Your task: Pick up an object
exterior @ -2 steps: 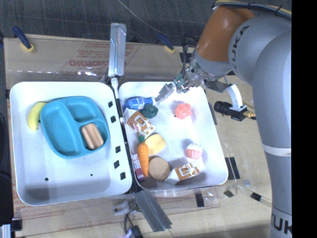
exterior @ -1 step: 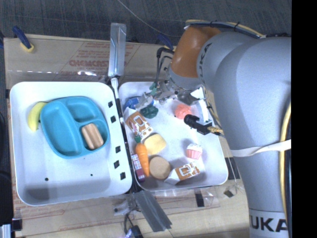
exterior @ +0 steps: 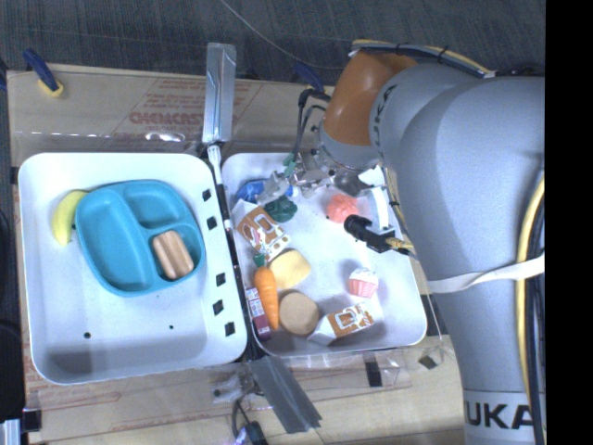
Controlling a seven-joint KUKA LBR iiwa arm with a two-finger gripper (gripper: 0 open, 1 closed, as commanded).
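The grey arm (exterior: 463,202) looms largest at right, its tool (exterior: 295,179) low in the right bin's (exterior: 412,318) upper left, beside a blue object (exterior: 251,191). Whether it grips anything, I cannot tell. Crowded toys there risk a glancing, failed pick.

There were two bins (exterior: 37,341), one blue tray (exterior: 120,248), one banana (exterior: 63,219), one carrot (exterior: 267,295), one cupcake (exterior: 363,283) and two printed cartons (exterior: 262,230).

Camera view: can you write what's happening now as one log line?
phase: reaching | tool: low in right white bin, near round blue toy | blue plastic divided plate: left bin
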